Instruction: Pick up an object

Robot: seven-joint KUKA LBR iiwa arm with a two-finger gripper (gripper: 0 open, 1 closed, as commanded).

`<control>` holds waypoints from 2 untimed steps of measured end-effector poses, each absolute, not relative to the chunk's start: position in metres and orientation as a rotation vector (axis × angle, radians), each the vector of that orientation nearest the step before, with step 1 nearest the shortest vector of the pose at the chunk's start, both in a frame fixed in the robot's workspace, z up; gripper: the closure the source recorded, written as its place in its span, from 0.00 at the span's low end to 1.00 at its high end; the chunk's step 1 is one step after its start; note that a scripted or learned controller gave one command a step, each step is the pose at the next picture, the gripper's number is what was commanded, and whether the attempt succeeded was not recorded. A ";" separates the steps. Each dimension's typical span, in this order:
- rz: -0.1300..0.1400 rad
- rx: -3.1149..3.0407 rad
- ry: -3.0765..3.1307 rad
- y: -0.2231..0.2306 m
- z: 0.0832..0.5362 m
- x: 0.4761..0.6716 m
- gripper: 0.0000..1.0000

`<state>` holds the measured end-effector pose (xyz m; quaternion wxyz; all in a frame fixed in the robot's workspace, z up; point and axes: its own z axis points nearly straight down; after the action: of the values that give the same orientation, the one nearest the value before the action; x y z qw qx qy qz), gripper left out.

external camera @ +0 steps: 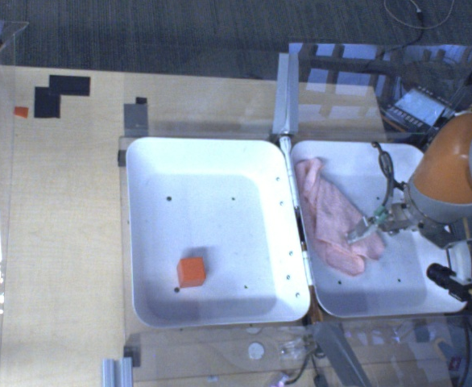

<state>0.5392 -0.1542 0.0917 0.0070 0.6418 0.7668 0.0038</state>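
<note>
A crumpled pink cloth (333,216) lies in the left half of the right bin (397,297). An orange block (192,272) sits in the left bin (220,168), near its front left. My gripper (365,228) is low over the right edge of the pink cloth, reaching in from the right. Its tips look to be touching or just above the fabric. Behind it the orange band of the arm (449,168) rises at the right.
A metal divider (296,216) runs between the two bins. Black patches (59,93) and a small orange tag (21,112) lie on the wooden bench at far left. Cables and equipment (417,107) crowd the back right.
</note>
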 end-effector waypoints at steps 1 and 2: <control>0.014 1.994 2.404 -0.147 0.092 0.527 0.00; 0.016 1.969 2.423 -0.123 0.092 0.493 0.00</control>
<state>0.4928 -0.1228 0.0916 0.0095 0.6306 0.7760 0.0050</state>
